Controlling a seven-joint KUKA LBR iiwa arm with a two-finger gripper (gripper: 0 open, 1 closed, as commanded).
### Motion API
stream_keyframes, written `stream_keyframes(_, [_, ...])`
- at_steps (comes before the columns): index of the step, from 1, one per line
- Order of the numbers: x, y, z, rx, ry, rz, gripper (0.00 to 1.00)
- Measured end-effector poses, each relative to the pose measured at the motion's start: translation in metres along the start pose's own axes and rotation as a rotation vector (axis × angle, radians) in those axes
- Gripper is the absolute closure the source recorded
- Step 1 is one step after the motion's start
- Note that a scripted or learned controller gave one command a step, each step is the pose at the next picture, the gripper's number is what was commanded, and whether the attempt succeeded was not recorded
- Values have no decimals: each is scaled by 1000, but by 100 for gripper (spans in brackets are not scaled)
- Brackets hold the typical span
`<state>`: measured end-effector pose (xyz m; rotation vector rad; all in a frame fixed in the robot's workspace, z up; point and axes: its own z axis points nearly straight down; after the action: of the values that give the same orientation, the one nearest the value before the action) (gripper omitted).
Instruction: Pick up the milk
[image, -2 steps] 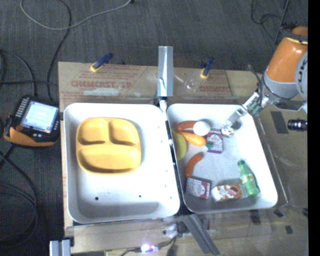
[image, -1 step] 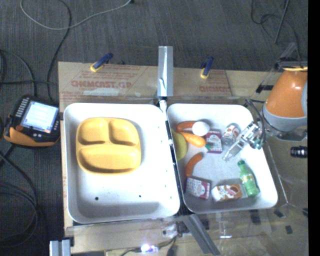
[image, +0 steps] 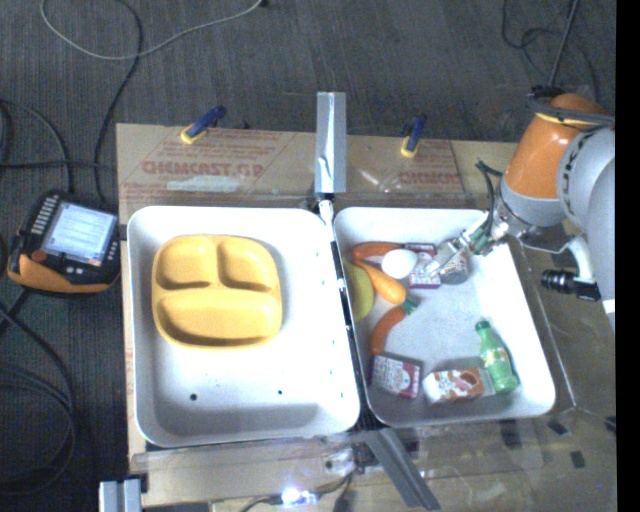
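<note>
The claw (image: 437, 266) hangs low in the right bin (image: 530, 330); whether it's spread, I can't tell. The milk (image: 396, 375) lies toward that bin's near wall.

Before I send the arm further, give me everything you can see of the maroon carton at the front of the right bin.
The maroon carton is a small box, apparently printed cardboard, dark red with a pale patch on its face. It lies flat near the front wall of the right bin, slightly skewed. The lower end of an orange carrot reaches its upper edge, and a white and orange carton lies just to its right, seemingly touching. The gripper is farther back, apart from it.
</note>
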<state>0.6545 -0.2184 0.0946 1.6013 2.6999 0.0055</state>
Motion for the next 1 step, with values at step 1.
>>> stream_keyframes(1, [21, -47, -9, 2, -4, -68, 0])
